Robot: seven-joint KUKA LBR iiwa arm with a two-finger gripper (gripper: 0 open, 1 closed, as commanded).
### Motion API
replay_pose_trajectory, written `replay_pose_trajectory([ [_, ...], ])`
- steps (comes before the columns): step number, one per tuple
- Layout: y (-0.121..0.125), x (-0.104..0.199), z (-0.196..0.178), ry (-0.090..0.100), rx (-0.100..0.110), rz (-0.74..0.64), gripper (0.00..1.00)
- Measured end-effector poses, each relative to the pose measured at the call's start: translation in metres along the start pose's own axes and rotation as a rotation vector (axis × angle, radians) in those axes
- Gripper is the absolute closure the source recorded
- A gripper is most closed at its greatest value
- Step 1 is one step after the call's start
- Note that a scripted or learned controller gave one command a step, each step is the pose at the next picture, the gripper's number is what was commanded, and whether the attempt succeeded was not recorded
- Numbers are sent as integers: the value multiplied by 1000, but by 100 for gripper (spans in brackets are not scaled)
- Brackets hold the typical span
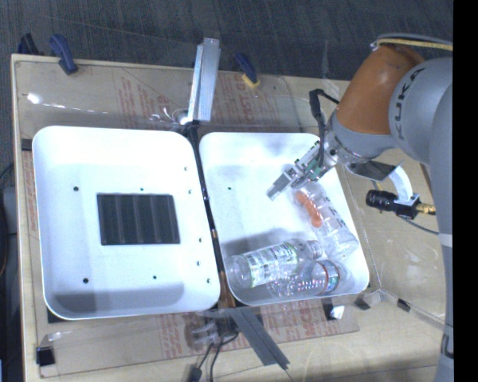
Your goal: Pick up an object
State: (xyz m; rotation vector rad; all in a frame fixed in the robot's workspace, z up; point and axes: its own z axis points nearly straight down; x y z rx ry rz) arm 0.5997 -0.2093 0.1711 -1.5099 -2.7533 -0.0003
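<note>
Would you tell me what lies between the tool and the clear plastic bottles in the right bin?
In the camera view, an orange-and-clear item lies between the tool and the clear bottles.

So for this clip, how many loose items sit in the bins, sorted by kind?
Clear plastic bottles: 2, one with a white label and one with a red band, both lying in the right bin.
Clear item with an orange part: 1, right bin; kind unclear.
Dark ribbed panel: 1, left bin.
Total: 4
</note>
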Motion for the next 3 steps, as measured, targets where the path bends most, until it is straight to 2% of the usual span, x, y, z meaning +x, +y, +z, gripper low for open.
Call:
replay_pose_trajectory([
  [1, 35, -20, 5, -5, -3, -221, 0],
  [2, -19, 11, 31, 1, 2, 68, 0],
  [3, -19, 11, 30, 1, 2, 68, 0],
])
